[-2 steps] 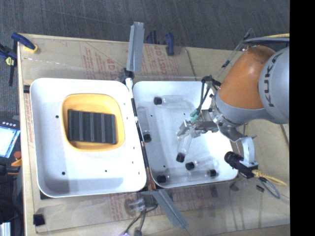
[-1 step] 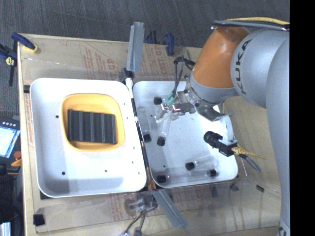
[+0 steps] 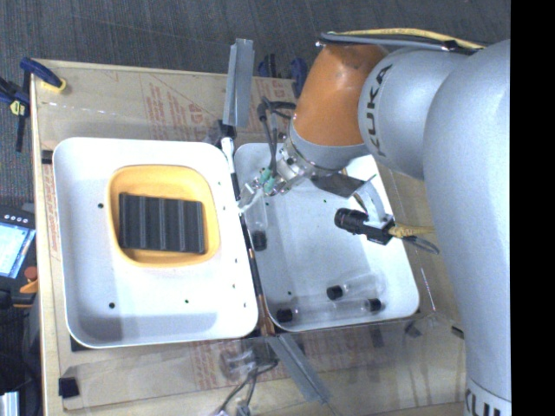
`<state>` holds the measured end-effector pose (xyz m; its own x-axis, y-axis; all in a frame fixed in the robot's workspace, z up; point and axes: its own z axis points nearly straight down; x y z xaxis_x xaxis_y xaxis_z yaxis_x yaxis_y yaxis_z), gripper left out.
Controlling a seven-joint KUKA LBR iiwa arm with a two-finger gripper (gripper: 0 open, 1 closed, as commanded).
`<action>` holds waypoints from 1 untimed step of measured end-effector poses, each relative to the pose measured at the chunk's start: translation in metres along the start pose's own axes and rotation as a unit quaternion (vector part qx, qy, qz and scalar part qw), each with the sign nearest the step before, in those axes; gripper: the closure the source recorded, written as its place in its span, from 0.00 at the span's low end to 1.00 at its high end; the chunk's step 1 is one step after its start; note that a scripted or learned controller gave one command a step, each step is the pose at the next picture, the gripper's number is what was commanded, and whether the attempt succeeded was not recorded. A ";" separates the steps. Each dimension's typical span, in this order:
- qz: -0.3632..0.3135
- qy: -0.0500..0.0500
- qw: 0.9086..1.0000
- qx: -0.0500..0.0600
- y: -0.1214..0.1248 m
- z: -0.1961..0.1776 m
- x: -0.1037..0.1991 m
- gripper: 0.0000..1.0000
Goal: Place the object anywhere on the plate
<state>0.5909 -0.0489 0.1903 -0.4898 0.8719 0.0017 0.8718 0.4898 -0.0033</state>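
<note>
A yellow plate (image 3: 165, 178) with a dark grey ribbed middle lies in the left white bin (image 3: 87, 302). My gripper (image 3: 257, 194) hangs low over the far left corner of the right bin (image 3: 395, 271), close to the wall between the two bins. The wrist hides much of it. A small dark object (image 3: 258, 240) lies just below the gripper against that wall. A clear, hard-to-see object (image 3: 354, 285) with small black parts (image 3: 335, 293) rests near the right bin's front edge, well apart from the gripper.
The arm's grey body and orange band (image 3: 334, 94) cover the back and right of the right bin. A metal bar (image 3: 238, 81) stands behind the bins. Blue clamps (image 3: 39, 72) sit at the bench's back left corner.
</note>
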 end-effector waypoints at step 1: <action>0.000 0.000 1.000 0.000 0.000 0.000 0.000 0.00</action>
